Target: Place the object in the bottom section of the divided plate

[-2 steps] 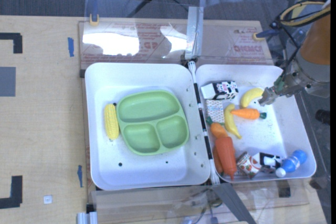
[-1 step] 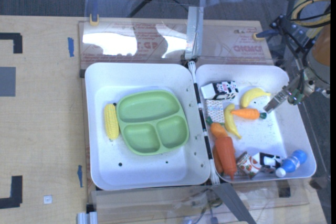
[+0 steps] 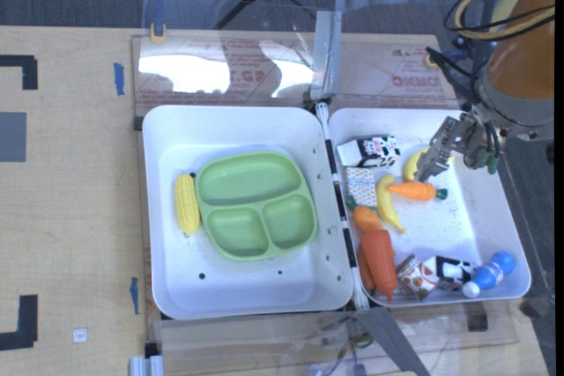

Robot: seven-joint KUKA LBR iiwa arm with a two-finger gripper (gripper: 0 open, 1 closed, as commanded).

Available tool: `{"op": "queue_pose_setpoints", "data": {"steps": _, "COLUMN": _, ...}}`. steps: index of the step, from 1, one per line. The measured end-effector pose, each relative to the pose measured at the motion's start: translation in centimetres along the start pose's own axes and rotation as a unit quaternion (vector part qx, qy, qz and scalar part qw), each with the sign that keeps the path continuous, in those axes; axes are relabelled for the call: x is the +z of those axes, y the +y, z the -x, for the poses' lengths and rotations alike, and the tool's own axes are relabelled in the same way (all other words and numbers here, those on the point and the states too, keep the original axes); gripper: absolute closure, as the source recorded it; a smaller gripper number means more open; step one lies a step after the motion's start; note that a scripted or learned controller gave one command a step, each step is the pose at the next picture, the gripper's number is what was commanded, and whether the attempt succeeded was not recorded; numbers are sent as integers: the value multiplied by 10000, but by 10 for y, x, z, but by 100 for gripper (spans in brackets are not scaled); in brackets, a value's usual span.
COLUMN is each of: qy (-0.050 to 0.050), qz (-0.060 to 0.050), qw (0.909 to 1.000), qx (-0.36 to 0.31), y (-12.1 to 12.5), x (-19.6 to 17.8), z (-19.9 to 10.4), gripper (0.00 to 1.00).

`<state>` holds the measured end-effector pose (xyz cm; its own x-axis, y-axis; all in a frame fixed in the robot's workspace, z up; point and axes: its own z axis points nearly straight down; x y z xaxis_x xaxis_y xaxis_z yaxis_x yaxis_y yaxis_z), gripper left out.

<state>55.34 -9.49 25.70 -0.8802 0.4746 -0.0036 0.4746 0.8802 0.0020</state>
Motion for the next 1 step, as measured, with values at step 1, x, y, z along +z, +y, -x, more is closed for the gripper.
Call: {"op": "queue_pose_setpoints", "data": {"steps": 1, "qy": -17, "qz": 11, "qw": 10000, "qx": 15, "y": 0, "x": -9, "z": 3, "gripper": 100}}
